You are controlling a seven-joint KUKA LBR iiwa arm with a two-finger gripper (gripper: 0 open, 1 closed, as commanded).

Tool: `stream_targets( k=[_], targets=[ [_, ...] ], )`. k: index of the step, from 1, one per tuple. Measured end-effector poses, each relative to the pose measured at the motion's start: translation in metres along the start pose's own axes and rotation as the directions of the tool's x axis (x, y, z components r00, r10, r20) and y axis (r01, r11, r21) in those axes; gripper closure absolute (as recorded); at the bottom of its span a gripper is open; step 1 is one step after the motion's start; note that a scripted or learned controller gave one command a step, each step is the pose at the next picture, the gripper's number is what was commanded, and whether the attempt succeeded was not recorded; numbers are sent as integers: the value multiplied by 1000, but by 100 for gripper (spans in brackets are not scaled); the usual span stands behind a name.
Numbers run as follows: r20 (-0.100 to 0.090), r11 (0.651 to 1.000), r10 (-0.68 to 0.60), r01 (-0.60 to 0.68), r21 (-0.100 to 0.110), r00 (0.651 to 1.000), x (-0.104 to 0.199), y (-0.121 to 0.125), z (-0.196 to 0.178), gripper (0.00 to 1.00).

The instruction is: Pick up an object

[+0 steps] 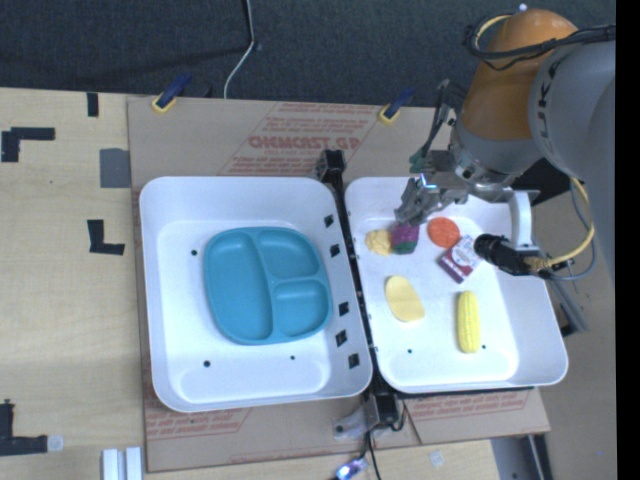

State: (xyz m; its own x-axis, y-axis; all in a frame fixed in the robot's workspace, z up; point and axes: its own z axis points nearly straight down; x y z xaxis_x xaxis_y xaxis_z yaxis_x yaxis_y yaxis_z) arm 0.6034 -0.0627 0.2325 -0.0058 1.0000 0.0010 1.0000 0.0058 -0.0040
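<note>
I see the gripper (415, 208) low in the right bin (530, 353), far-left part, right above a purple-green object (404, 237) | can't tell its finger state | corn cob (467, 321) near-right | blue divided plate (268, 284) in left bin (165, 268)

**Counter and its load**

A tan cardboard sheet (300, 138) is laid on the counter (60, 298). Two white bins are set on it: the right bin (520, 358) beneath the hand (418, 206), the left bin (170, 368) well apart from it.
</note>
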Motion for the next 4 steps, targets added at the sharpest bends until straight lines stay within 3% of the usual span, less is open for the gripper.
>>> stream_targets(
  k=[1,3,4],
  targets=[
    [-1,1000,-1,1,-2,1000,53,9,-6,100],
    [1,1000,0,0,-1,1000,164,44,16,100],
    [2,1000,3,-3,-1,1000,161,44,15,0]
  ],
)
